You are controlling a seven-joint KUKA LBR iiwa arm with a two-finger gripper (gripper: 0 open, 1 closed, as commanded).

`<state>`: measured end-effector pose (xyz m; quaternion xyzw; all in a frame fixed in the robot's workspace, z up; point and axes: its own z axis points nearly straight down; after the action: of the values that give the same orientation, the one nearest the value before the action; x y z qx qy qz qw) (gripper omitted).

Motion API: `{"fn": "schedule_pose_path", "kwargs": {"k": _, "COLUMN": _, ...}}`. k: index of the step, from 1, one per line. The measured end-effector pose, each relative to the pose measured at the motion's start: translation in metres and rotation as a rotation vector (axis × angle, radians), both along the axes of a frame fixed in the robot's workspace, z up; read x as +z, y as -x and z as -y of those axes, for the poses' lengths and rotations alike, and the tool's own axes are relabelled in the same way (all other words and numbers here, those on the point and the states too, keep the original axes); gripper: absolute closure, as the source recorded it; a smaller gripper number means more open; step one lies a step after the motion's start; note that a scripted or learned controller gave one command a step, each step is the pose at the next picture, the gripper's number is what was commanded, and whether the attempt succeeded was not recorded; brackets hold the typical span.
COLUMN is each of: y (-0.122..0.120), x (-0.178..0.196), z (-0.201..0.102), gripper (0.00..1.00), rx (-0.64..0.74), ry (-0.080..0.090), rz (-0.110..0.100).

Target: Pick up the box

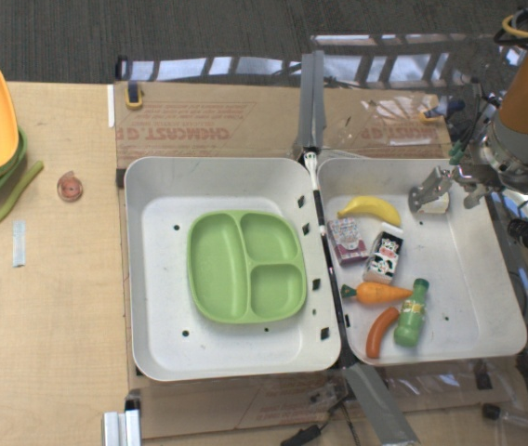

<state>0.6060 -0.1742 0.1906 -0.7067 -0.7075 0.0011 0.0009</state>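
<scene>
A pale wooden bench (50, 323) carries two shallow white plastic bins side by side. A green three-compartment plate (245, 266) lies in the left bin (152, 342). In the right bin (487, 323), the small black-and-white carton box (386, 255) stands between a yellow banana (370, 209) and an orange carrot (382, 294). The metal hand (431, 193) is seen near the bin's far edge, well apart from the box; whether it is open cannot be told.

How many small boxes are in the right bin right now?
2. A small pink-and-white box lies by the bin's left wall, below the yellow banana; a small black-and-white carton sits just right of it. None looks hidden.
</scene>
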Motion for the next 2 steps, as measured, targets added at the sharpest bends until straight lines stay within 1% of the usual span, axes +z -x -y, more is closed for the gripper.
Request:
{"fn": "schedule_pose_path", "kwargs": {"k": 1, "y": 0.051, "x": -0.049, "z": -0.04, "gripper": 0.0, "rx": -0.129, "ry": 0.0, "rz": -0.001}}
{"fn": "schedule_pose_path", "kwargs": {"k": 2, "y": 0.118, "x": -0.085, "z": -0.075, "gripper": 0.0, "rx": 0.009, "ry": 0.005, "rz": 0.038}}
